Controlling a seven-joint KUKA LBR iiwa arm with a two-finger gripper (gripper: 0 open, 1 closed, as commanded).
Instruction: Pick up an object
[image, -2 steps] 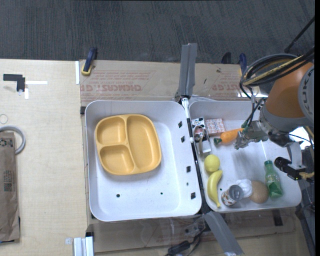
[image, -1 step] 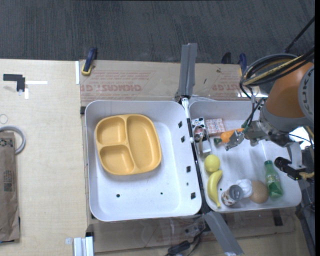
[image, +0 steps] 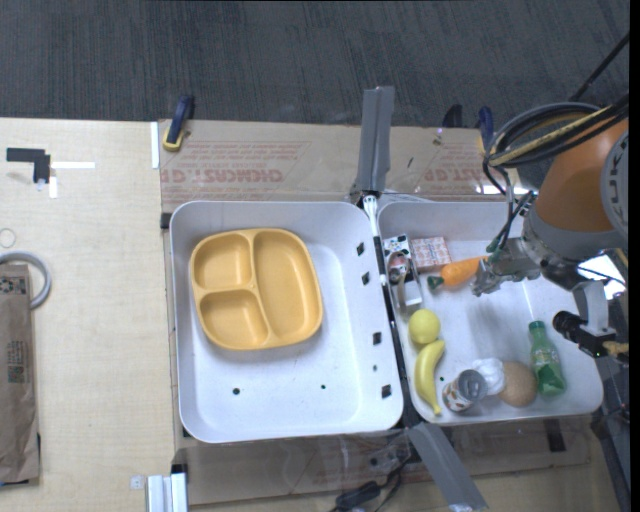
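Camera view: claw (image: 487, 281), grip state unclear, beside carrot (image: 456, 273) lying lengthwise left-right.

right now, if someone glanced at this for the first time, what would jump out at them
The yellow divided plate lying alone in the left bin stands out first, bright against the white. Next comes the clutter in the right bin: a lemon just above a banana, a carrot near the top, and a green bottle at the right. The gripper hangs beside the carrot's right end.
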